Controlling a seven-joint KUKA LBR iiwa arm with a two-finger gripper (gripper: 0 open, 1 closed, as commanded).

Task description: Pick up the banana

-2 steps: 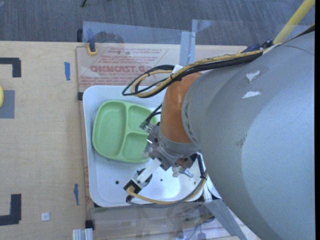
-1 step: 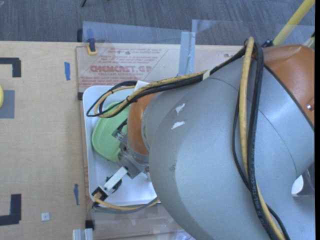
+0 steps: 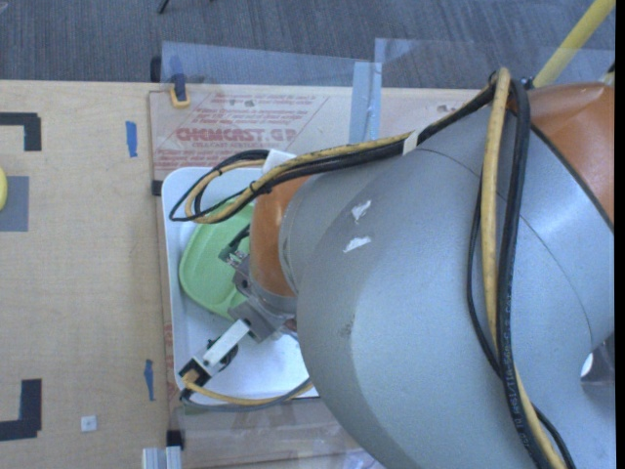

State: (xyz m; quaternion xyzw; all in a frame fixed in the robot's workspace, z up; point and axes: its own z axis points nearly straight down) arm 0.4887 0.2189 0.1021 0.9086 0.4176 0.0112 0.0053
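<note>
Wooden tabletop (image 3: pixel 78 291) bears a white bin (image 3: pixel 174 262); where the banana lies and how its long axis runs cannot be told beneath the grey arm (image 3: pixel 420 301). Its wrist (image 3: pixel 259 306) hangs over a green dish (image 3: pixel 205 267) by the bin's left edge; the grip's state cannot be told.

Even bright light, soft shadows, small glare flecks on the arm (image 3: pixel 439 291) (close, slightly blurred)
</note>
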